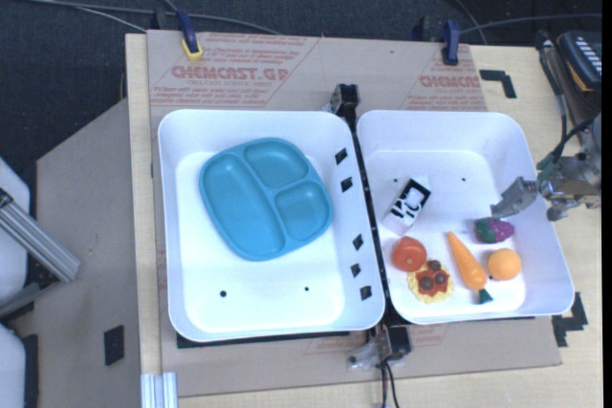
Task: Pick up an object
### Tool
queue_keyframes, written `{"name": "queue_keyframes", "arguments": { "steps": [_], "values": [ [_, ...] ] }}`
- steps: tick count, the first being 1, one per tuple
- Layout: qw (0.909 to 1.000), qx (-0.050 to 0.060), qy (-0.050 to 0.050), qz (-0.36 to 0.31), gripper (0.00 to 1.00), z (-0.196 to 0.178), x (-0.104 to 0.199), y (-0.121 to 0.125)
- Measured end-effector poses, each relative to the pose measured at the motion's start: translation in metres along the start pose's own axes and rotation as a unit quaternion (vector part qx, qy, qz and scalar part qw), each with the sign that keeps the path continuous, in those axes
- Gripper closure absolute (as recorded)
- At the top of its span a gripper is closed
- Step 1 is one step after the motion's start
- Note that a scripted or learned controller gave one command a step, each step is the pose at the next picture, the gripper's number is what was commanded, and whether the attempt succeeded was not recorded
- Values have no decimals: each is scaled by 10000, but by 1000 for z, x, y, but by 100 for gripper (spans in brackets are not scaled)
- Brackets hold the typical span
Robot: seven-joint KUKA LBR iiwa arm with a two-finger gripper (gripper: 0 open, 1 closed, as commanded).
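the hand (pixel 521 196) hangs over the right bin (pixel 535 153); whether it is open i cannot tell. just below it lies a purple toy (pixel 494 229), with the carrot (pixel 467 261) and orange (pixel 504 264) beyond.

The counter (pixel 239 62) is pale board printed with red lettering, held at its far edge by two clamps (pixel 190 41). Two shallow white bins sit directly on it, touching side by side: the right bin (pixel 459 131) lies under the claw (pixel 521 196), the left bin (pixel 182 205) well beyond it.
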State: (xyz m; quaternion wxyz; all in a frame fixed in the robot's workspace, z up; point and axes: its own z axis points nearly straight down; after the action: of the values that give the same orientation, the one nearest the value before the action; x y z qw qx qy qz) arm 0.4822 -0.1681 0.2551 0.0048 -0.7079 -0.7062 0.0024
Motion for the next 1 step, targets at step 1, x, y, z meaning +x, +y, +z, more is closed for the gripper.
{"name": "queue_keyframes", "arguments": {
  "steps": [1],
  "values": [
    [10000,-47,-12,-13,0,-4,0,2]
  ]
}}
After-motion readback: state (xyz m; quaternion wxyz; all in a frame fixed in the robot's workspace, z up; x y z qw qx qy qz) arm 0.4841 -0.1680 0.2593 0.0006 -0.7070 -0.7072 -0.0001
